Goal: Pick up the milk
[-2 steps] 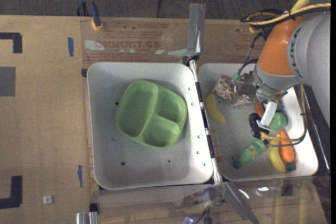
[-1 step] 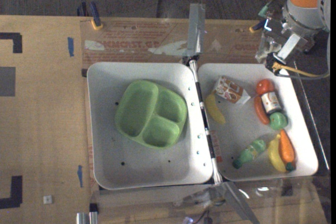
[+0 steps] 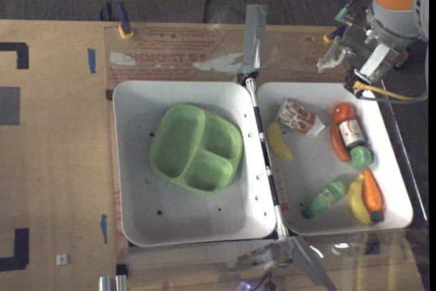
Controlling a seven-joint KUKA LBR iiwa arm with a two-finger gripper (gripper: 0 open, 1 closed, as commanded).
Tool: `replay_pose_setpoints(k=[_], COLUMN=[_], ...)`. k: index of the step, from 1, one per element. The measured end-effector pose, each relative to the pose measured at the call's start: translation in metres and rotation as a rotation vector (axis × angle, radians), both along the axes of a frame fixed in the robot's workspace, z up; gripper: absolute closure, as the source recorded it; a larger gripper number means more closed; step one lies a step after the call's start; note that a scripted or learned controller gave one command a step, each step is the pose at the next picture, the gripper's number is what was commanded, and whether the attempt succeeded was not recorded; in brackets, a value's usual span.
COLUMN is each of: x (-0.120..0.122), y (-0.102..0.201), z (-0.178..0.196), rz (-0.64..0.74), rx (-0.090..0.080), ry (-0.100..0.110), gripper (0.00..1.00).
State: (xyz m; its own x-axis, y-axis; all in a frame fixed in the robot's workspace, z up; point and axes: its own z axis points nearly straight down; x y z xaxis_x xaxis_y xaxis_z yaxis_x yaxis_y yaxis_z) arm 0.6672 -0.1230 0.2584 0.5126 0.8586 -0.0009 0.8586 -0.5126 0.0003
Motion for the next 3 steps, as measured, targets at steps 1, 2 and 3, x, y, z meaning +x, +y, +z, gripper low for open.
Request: replay_pose_setpoints(k=[1, 2, 3], x=[-0.001, -0.002, -0.002], y=[0.083, 0.009, 0.01], z=[-0.074, -0.073, -0.073], rz=[0.073, -0.112, -0.111], rx=[0.002, 0.0, 0.0], ry=[0.004, -0.001, 0.0], gripper=[0.0, 0.0, 0.0])
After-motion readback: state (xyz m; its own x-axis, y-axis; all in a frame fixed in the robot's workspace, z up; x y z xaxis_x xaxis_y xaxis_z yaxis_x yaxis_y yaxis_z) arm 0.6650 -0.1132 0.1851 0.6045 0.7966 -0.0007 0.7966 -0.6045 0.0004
